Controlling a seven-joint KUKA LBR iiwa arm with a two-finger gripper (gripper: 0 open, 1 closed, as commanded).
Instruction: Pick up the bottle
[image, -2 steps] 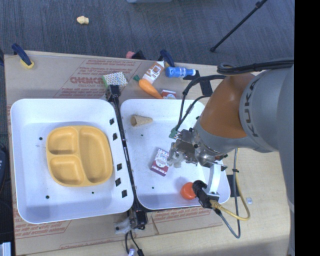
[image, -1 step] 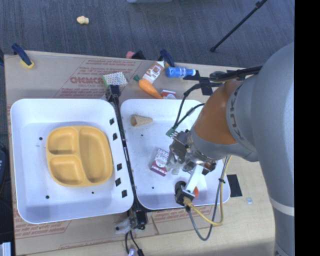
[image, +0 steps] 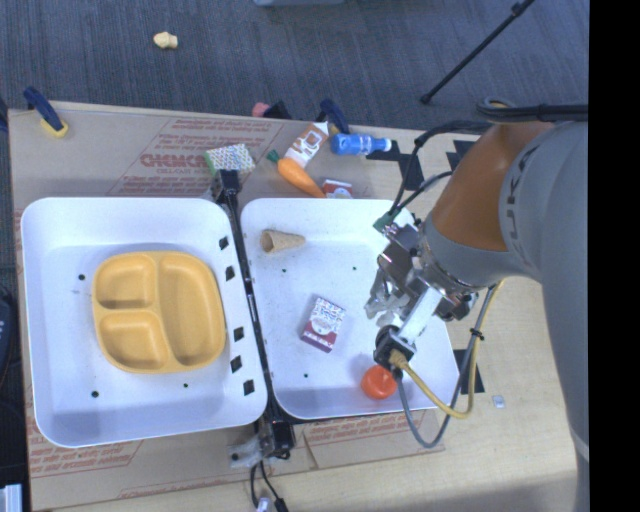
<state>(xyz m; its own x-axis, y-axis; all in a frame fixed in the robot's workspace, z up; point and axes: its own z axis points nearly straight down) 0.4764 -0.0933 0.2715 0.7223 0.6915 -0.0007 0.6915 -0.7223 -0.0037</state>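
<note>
**Bottle** (image: 358, 145): blue with a pale cap, lying on its side on the desk (image: 520, 430). It sits outside both bins, just past the far rim of the right bin (image: 292, 290), with nothing gripping it.

**Beside the bottle, on the desk:** a white and orange container (image: 307, 144) just to its left. An orange carrot (image: 298, 177) and a small red and white pack (image: 338, 187) lie nearer the bin rim. A green patterned packet (image: 228, 158) is further left.

**Claw** (image: 383, 300): over the right side of the right bin, well apart from the bottle. How far it is open cannot be told, and nothing can be seen in its hold.

**Right bin contents:**
- a wafer cone (image: 282, 240) near the far edge
- a small red and white carton (image: 323, 323) near the middle
- an orange round object (image: 378, 382) at the near right, close below the arm

**Left bin** (image: 45, 230): holds a yellow compartment plate (image: 158, 310).

**Desk edge:** a blue clamp (image: 45, 112) at the far left and a second blue clamp (image: 333, 113) near the bottle.
</note>
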